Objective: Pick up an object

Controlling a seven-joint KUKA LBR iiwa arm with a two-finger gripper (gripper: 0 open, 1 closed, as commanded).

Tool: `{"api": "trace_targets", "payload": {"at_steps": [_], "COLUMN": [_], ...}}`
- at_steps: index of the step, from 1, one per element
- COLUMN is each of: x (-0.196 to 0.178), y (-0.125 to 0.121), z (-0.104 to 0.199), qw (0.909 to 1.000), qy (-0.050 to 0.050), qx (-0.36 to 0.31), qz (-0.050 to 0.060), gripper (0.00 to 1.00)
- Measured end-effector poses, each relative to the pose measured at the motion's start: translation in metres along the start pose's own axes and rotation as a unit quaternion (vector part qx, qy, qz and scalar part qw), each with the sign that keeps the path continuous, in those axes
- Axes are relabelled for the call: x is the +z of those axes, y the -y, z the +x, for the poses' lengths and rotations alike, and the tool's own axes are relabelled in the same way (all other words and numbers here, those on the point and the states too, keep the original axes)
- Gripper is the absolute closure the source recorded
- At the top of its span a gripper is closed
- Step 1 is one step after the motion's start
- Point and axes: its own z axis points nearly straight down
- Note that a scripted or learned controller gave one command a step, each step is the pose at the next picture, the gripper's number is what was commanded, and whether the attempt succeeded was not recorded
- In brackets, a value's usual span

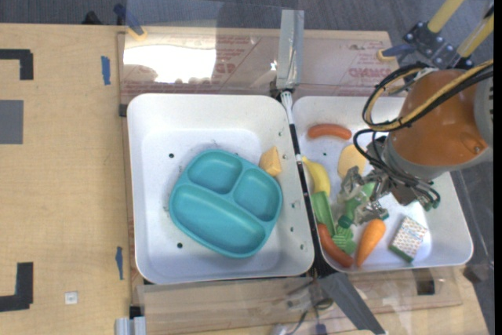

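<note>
Arm low over the right bin, among the toy food.

The gripper hangs above a green toy vegetable, beside the yellow banana and just up from the orange carrot; its metal fingers blur into the clutter, so I cannot tell whether they are open or closed on anything. A red sausage lies toward the bin's far side, a small patterned box to the right. In the left bin sits a teal divided plate, a yellow chunk at its edge.

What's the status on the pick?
Gripper low in right bin, over the toy pile. Nothing seen held. Carrot, green piece and banana crowd close beside it.
</note>
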Motion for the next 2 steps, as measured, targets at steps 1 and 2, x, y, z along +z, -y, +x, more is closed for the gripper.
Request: {"api": "trace_targets", "payload": {"at_steps": [1,2], "x": [0.009,-0.235], "y": [-0.012,0.036], "z": [0.026,0.02], "qw": [0.9981,0.9991], "qy": [-0.003,-0.007], "qx": [-0.061,0.042], "qz": [0.0,0.0], "gripper": [1.0,1.0]}}
